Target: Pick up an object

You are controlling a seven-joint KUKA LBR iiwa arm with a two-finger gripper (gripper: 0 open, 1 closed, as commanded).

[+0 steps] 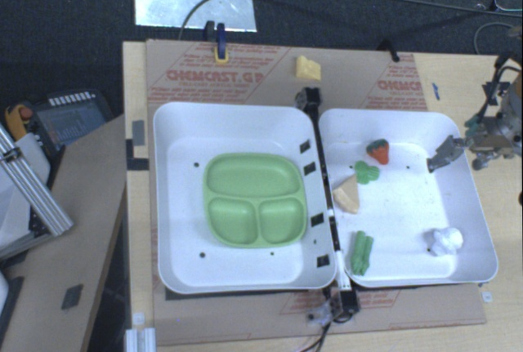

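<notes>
We see two white bins side by side. The left bin (176, 130) holds a green divided plate (253, 199). The right bin (466, 203) holds a strawberry (377, 150), a green piece (367, 173), a cheese wedge (347, 196), green beans (361, 251) and a white lump (446, 240). The gripper (445, 153) hangs over this bin's far right corner.

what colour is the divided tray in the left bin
Light green; the divided tray shows clearly in the camera view, lying in the left bin.

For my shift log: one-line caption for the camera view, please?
Gripper at the right bin's far-right edge, near a strawberry; green divided tray in the left bin.
</notes>
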